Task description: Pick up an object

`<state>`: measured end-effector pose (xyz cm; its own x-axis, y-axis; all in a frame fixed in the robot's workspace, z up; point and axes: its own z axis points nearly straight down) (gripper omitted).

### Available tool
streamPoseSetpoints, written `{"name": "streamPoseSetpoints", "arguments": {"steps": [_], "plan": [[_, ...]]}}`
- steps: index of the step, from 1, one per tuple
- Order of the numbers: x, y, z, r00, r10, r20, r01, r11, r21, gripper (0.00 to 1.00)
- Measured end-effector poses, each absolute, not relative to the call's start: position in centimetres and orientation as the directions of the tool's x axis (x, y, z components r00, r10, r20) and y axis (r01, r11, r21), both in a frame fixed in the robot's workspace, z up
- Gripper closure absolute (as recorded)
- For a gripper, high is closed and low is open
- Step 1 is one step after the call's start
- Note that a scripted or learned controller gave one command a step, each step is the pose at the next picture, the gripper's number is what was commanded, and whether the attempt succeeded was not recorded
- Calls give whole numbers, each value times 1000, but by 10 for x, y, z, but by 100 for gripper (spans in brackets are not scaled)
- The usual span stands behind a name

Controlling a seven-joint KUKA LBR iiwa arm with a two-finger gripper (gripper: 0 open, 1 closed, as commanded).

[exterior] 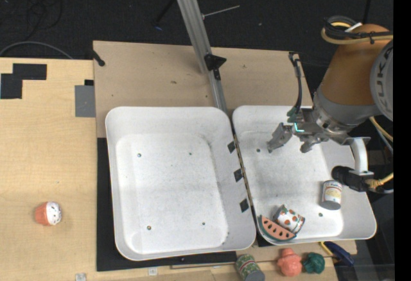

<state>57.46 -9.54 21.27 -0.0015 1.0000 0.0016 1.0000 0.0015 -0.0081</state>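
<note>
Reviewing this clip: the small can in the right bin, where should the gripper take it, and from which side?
The can looks to stand upright near the right bin's right wall, apart from the watermelon slice. Probably best is to descend from above and close across its round sides, just under the top. The gripper hangs up-left of it.

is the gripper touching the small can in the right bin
Apart. The camera view shows the gripper up in the right bin, with bare white floor between it and the small can lower down.
</note>
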Motion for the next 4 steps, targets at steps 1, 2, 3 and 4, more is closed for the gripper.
{"name": "streamPoseSetpoints", "arguments": {"steps": [1, 2, 3, 4], "plan": [[575, -97, 215, 1, 1000, 1, 1000, -1, -3, 0], [577, -102, 169, 1, 1000, 1, 1000, -1, -8, 0], [581, -109, 117, 1, 1000, 1, 1000, -1, -8, 0], [582, -108, 91, 2, 1000, 0, 1000, -2, -2, 0]]}}
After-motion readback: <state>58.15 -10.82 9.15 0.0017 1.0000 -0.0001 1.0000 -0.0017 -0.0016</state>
